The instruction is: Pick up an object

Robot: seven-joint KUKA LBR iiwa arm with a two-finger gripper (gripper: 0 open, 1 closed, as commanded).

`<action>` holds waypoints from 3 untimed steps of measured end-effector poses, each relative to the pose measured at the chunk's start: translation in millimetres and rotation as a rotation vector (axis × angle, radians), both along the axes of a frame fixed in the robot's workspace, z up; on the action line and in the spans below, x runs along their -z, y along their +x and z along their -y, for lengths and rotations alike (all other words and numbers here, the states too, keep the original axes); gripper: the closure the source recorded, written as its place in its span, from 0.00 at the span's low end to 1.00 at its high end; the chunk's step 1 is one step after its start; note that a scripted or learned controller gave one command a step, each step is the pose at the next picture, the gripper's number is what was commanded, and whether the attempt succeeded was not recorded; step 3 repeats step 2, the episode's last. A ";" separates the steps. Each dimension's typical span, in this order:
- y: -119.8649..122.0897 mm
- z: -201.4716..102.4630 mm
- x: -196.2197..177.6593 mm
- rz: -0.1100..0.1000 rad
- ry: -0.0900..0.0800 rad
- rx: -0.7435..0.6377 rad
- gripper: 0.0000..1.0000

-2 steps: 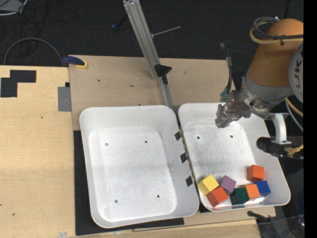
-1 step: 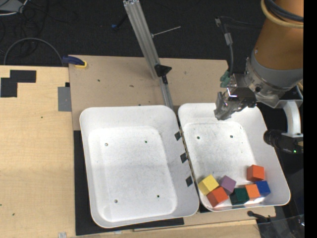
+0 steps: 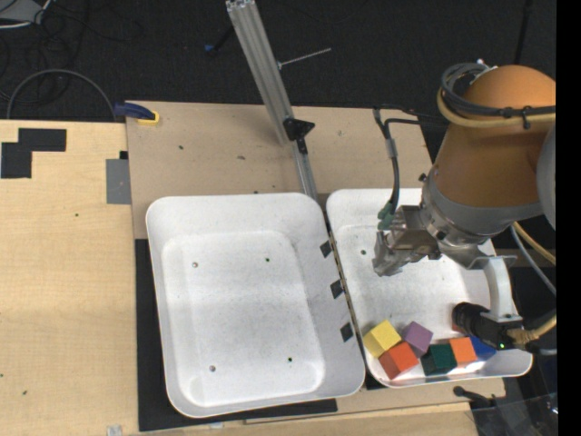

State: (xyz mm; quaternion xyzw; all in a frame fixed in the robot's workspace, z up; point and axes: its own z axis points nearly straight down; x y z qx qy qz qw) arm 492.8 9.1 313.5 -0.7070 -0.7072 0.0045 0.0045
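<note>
gripper [image 3: 392, 260]: seen low over the right bin [image 3: 356, 209], toward its 9 o'clock side; whether open or closed cannot be told
blocks: clustered at the bin's 6 o'clock edge; yellow block [image 3: 383, 336], red block [image 3: 398, 360], purple block [image 3: 418, 336], green block [image 3: 439, 359], orange block [image 3: 464, 350]
left bin [image 3: 182, 216]: set just beside the right one

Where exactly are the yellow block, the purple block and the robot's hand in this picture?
yellow block [image 3: 383, 336]: camera view, on its top face.
purple block [image 3: 418, 336]: camera view, on its top face.
hand [image 3: 388, 263]: camera view, at its lower tip, over the right bin's floor.
</note>
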 end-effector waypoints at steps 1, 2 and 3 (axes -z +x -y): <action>0.7 -83.4 -19.7 0.010 0.002 -0.008 1.00; -5.9 -78.6 -22.0 0.009 0.000 -0.002 1.00; -5.9 -78.6 -22.0 0.009 0.000 -0.002 1.00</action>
